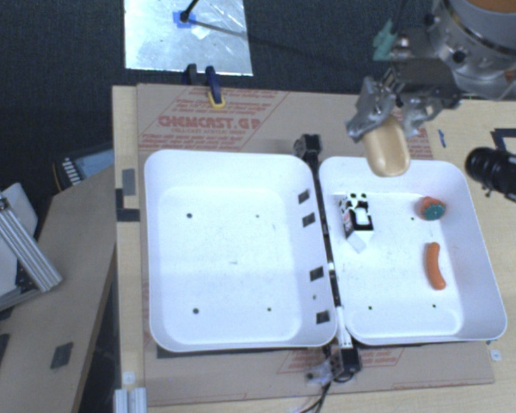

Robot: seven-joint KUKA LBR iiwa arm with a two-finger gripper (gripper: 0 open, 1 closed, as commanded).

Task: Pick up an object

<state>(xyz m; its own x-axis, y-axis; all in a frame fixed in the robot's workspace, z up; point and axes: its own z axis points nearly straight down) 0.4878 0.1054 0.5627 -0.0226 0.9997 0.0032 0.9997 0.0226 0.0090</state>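
arm (486, 15): cut off top-right | black-and-white object (356, 213): too small to identify

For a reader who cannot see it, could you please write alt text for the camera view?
A grey robot arm's claw holds a tan rounded object above the back edge of the right white bin. In that bin lie a black-and-white item, an orange-and-green toy and an orange sausage shape.

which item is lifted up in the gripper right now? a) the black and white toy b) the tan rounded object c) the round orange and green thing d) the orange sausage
b: the tan rounded object hangs between the fingers of the gripper over the far rim of the right bin, while the orange sausage, the black and white toy and the round orange and green thing lie on the bin floor.
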